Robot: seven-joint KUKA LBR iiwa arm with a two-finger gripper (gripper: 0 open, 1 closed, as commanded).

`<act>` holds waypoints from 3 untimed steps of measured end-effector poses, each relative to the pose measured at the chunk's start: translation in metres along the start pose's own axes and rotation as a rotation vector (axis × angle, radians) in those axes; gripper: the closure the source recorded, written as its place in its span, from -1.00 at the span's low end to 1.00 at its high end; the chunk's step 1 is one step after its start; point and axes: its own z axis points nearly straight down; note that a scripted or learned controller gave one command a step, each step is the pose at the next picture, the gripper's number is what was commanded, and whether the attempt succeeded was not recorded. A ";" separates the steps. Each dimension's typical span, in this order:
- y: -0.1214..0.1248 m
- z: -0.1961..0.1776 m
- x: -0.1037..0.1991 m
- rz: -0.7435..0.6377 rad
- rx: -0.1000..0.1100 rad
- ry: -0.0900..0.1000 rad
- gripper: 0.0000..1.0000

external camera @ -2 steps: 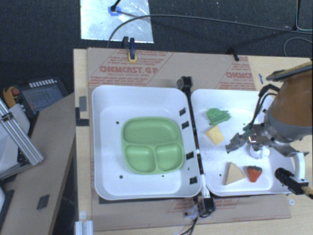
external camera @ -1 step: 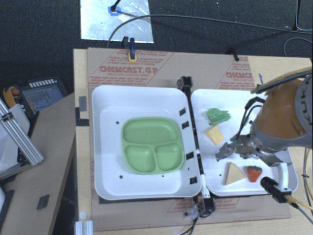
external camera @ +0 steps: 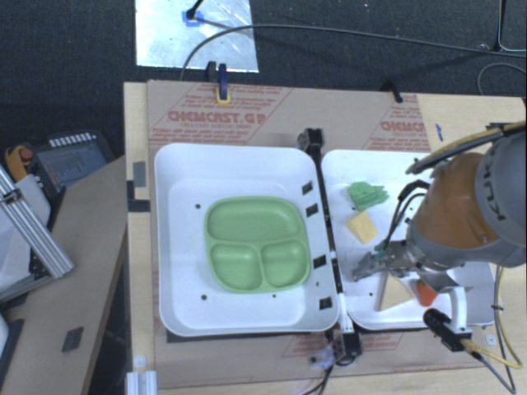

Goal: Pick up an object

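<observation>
Two white bins: the left bin (external camera: 177,220) holds one green divided tray (external camera: 254,243); the right bin (external camera: 346,175) has one green leafy piece (external camera: 366,194), one yellow block (external camera: 361,227), one tan wedge (external camera: 394,293) (partly hidden). Gripper (external camera: 372,263) hovers beside them; jaws' state I cannot tell.

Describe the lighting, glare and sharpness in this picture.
Camera view: even, soft overhead light with faint shadows; strong glare on the metal sheet at top; the green tray reads crisp; the arm and gripper look slightly soft.

The grey arm (external camera: 494,196) with its orange band reaches in over the tabletop's right edge, wrist bent downward, the tool (external camera: 370,263) low near the front edge.
</observation>
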 end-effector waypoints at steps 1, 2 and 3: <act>0.002 -0.013 0.000 -0.001 -0.006 -0.002 1.00; 0.003 -0.056 0.001 -0.003 -0.010 -0.003 1.00; 0.011 -0.108 0.010 -0.005 -0.012 -0.003 1.00</act>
